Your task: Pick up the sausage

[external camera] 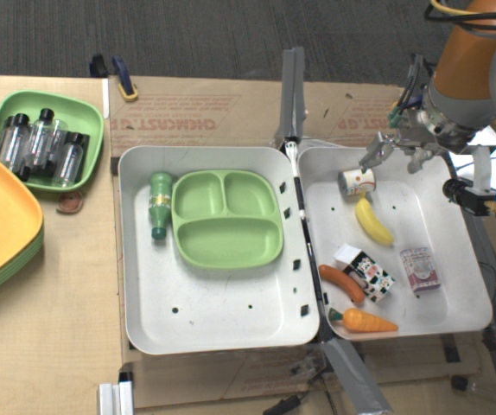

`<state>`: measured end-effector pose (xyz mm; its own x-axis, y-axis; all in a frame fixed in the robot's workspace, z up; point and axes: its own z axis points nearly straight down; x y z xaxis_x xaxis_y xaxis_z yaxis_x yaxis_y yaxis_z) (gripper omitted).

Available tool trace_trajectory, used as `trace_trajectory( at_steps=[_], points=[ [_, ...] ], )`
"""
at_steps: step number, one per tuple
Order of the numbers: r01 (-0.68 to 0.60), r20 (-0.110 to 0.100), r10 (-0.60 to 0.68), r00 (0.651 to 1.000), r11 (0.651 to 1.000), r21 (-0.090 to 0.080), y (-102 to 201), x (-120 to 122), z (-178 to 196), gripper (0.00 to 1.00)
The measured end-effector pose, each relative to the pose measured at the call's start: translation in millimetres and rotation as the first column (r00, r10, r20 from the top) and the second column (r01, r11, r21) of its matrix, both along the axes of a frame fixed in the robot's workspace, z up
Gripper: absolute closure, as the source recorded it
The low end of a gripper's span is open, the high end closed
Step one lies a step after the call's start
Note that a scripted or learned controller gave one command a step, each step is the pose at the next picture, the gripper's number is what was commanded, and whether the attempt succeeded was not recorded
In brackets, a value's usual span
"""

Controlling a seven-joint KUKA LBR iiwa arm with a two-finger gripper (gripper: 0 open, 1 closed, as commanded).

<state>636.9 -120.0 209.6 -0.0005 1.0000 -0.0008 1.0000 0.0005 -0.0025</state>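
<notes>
orange plates cut by left edge; sausage partly under carton

The arm enters the camera view at the 2 o'clock corner. Its orange band sits uppermost, with the grey wrist section below it, angled downward toward 8 o'clock. Yellow and dark cabling loops over the top of the orange section. The gripper is mounted at the wrist's lower end, at roughly 2 o'clock from frame centre. Its two fingers are spread apart, one toward 9 o'clock and the other toward 3 o'clock, with nothing visible between them.
</notes>
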Motion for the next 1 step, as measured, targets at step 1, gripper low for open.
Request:
trace_trajectory(
  at_steps=[1],
  points=[
    [-0.001,-0.002,0.001,1.000,1.000,-0.001,-0.5,0.1,8.0,1.00]
  ],
)
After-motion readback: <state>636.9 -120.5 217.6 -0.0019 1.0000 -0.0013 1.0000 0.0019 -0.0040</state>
